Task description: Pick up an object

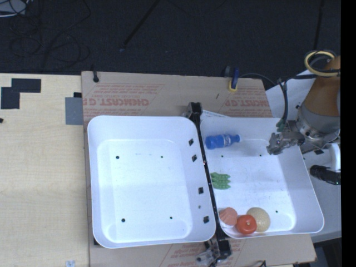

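**Arm over the right bin's far corner, four objects in that bin**

At the far left the pale wooden bench [39, 166] carries dark square marks near its upper edge. A sheet of cardboard [144, 96] with reversed red print lies under both bins.

The left bin [93, 149] sits on the cardboard, a shallow white tray with small dark dots on its floor. Its right wall meets the right bin along a dark strip with clips [203, 166] that runs from the far side to the near side.

The right bin [308, 199] holds all the loose things. A blue bottle [222, 141] lies on its side near the far left corner, its paler cap end pointing right. Nearer the camera and just beside the dividing strip lies a small green piece [220, 181]. In the near left corner three round things are bunched together: a pinkish one [227, 216] on the left, a red one [246, 224] touching it in the middle, and a tan one [259, 218] touching the red one on the right.

Beyond the cardboard's far edge stands a small blue and yellow clamp [234, 79].

At the right the arm [322, 102] reaches in, its orange band showing above the grey wrist. The gripper [276, 143] hangs over the far right part of the right bin, well apart from the bottle and from the cluster. It is a dark tangle at this angle, and I cannot tell whether the claw is spread or pressed together; nothing shows between it.
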`<act>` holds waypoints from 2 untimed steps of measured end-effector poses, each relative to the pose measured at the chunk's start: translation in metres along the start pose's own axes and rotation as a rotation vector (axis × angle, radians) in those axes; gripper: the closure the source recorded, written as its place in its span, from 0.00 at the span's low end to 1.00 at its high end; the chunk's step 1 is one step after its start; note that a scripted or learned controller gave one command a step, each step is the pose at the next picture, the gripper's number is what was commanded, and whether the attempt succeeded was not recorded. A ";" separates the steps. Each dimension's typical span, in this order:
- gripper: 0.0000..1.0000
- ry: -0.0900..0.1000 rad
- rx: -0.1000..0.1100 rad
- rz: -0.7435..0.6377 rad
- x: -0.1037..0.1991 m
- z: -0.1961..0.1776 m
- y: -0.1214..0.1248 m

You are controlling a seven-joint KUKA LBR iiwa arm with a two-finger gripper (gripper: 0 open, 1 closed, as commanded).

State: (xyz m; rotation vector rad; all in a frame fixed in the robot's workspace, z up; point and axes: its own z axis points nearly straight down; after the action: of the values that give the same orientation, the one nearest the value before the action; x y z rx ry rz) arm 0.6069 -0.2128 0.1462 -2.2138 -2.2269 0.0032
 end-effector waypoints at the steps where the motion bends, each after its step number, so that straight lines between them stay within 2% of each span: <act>1: 1.00 0.000 0.000 -0.002 -0.001 -0.010 0.000; 2: 1.00 0.000 0.001 -0.004 -0.001 -0.020 0.000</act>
State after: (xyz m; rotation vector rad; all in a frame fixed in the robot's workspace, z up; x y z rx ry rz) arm 0.6068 -0.2141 0.1662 -2.2087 -2.2304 0.0049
